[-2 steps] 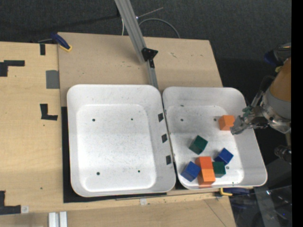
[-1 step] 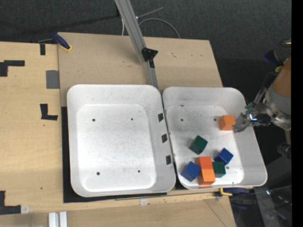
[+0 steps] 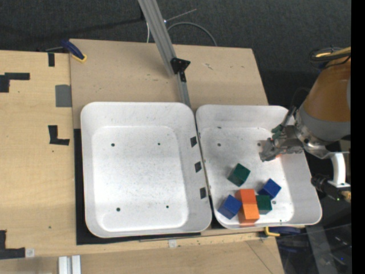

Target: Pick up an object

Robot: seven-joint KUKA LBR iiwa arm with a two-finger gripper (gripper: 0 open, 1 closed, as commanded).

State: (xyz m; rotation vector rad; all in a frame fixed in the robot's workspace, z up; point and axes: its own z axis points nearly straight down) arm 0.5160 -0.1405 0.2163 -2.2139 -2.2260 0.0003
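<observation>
So my gripper (image 3: 268, 151), fingers' state unclear and nothing visibly held, hovers in the right bin (image 3: 228, 116), with the nearest green cube (image 3: 239, 174) lying toward 7 o'clock from it.

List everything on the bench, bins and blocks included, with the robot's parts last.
left bin: one, white, left half of the bench.
right bin: one, white, touching the left bin's right side.
green blocks: two, dark green; one at the right bin's middle, one near its front.
blue blocks: two; one at the right bin's front left, one towards its right.
orange block: one, between the blue and green blocks at the front.
clamp: one, blue and yellow, bench's far left corner.
arm: one, grey and orange, from the right.
tool: one, over the right bin's far right part.
</observation>
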